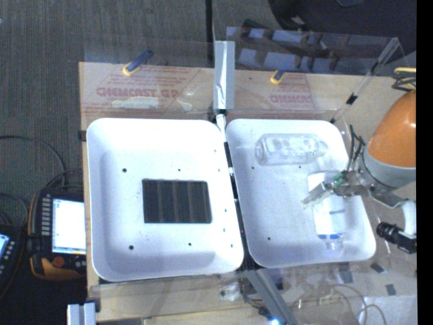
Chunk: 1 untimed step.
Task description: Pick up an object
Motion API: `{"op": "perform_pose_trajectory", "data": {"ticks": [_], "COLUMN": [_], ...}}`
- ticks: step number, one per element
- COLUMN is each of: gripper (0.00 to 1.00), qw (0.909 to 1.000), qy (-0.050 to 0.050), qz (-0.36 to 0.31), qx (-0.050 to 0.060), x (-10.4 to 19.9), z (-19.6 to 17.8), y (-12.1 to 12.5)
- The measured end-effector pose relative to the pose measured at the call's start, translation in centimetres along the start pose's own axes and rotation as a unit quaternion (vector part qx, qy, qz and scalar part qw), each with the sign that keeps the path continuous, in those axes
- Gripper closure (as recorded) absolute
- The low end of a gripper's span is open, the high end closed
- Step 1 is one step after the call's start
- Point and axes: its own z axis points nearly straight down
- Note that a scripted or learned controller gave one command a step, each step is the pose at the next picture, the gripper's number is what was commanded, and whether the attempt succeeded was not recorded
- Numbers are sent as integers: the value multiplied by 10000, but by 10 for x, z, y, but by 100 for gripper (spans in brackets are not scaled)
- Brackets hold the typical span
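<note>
gripper (323, 189) low in the right bin (284, 246), jaws look slightly apart, gripping nothing i can make out. clear bottle (286, 147) lies up-left of the jaws. reach step, i'd say; next needs lining up over it.

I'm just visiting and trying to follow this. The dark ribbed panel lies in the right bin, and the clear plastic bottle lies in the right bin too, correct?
Not quite. The camera view shows the dark ribbed panel lying in the left bin, not the right one. The clear plastic bottle does lie in the right bin, near its far edge.
</note>
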Motion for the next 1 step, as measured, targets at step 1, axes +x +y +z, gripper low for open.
{"op": "perform_pose_trajectory", "data": {"ticks": [1], "gripper": [0], "qw": [9997], "qy": [2], "qz": [251], "qx": [-77], "x": [-12], "z": [46], "y": [-6]}}
